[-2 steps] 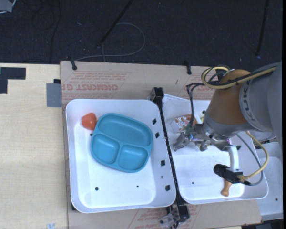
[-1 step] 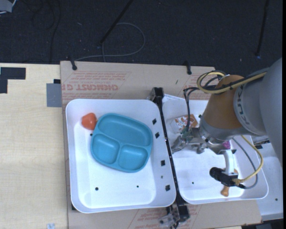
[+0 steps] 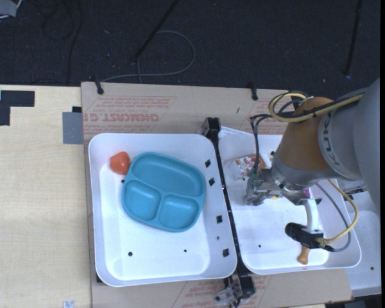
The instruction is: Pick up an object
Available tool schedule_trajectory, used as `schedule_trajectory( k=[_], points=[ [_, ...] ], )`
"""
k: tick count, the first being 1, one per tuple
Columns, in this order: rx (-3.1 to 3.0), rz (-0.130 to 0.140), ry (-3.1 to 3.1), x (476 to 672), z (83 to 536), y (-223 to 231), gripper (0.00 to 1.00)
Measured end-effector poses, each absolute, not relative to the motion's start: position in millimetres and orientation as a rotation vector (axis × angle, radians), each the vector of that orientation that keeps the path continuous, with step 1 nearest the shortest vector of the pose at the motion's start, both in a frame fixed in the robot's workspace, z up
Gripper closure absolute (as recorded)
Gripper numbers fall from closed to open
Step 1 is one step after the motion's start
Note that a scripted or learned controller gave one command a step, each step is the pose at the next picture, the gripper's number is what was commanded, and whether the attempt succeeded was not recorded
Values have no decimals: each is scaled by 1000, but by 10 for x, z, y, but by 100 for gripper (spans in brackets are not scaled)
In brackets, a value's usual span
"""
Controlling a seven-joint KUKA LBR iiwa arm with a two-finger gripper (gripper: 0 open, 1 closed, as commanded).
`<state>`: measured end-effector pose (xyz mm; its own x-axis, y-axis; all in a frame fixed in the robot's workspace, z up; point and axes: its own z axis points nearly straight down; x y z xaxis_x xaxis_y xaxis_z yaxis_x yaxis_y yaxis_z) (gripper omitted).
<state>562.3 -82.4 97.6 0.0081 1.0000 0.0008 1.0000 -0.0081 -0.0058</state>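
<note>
- Arm [image 3: 305,146] reaches into the right bin [image 3: 269,262], its jaws low near the bin's left wall; I cannot tell whether they are open or closed.
- Small speckled item [image 3: 244,164] lies near the jaws.
- Left bin [image 3: 147,262] holds a blue divided plate [image 3: 163,191], with an orange ball [image 3: 120,163] just beside it.

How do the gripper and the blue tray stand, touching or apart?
Apart. The camera view shows the gripper over the right bin, while the tray lies in the left bin, with a plain gap between them.
</note>
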Motion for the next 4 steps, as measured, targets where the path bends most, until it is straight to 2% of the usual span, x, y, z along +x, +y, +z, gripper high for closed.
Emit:
schedule_trajectory(
  k=[1, 3, 4],
  points=[
    [-2228, -1, -2215, 5713, 1494, -893, 100],
    [-2222, -2, -2222, 5581, 2391, -899, 100],
    [-2215, 3, -2222, 5548, 2283, -445, 100]
  ],
)
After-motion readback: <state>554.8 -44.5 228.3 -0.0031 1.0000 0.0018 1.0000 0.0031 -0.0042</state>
